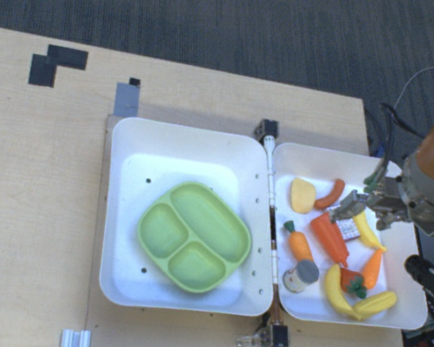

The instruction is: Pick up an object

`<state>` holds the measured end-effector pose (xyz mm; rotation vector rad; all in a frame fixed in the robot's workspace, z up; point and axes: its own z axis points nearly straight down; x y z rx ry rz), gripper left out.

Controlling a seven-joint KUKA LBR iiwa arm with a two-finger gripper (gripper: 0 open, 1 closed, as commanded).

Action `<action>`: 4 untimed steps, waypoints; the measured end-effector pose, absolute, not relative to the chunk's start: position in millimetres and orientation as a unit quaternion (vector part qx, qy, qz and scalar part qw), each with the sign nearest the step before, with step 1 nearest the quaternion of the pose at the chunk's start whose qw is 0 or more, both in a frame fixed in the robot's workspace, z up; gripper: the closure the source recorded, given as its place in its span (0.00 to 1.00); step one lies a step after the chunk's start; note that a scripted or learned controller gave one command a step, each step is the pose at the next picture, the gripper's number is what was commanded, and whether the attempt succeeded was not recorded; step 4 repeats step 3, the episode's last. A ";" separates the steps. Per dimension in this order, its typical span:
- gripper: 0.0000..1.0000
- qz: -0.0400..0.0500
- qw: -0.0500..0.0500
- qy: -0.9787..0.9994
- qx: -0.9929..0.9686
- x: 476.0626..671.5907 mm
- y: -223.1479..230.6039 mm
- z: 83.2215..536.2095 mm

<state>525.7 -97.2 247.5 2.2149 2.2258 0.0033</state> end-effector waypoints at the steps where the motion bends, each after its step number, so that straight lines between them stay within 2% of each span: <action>1: 0.00 0.001 0.000 0.708 0.706 570.7 -98.8 110.2; 2: 1.00 0.002 0.002 0.708 0.706 572.5 -98.4 121.8; 3: 1.00 0.001 0.000 0.709 0.706 494.2 -33.1 184.7; 4: 1.00 0.001 0.000 0.709 0.706 494.2 -33.1 184.7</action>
